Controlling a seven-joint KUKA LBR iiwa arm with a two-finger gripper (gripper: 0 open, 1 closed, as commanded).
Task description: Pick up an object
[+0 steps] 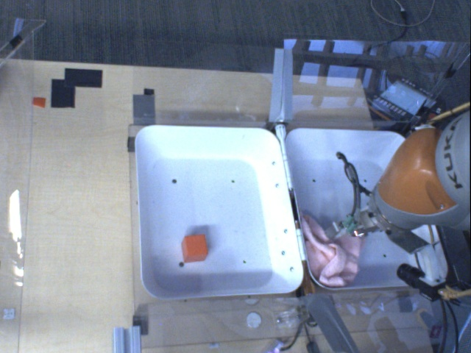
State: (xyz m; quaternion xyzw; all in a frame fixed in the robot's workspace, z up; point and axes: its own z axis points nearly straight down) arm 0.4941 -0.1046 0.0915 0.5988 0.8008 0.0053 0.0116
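Arm: the grey KUKA arm with its orange band (416, 176) reaches in from the right of the camera view and hangs over the right bin, its wrist low above the bin floor.
Gripper: the two-finger gripper (352, 226) sits at the upper right edge of the pink cloth, touching or just above it; which of the two cannot be told.
Fingers: small and partly hidden by the wrist, so whether they are open or closed cannot be told, and no cloth shows clearly between them.
Pink cloth: a crumpled soft pink fabric piece (331, 254) lies in the right shallow white plastic bin (316, 160), in its near left corner, against the wall shared with the other bin.
Orange block: a small orange cube (195, 248) rests on the floor of the left shallow white plastic bin (213, 153), toward its near left part, well apart from the arm.
Cable: a thin dark cable (348, 171) curls over the right bin floor from the gripper toward the far wall.
Desk: the light wooden desk (66, 219) carries both bins side by side; black rectangular markers (73, 85) and a small orange square (39, 102) lie on its far left part.
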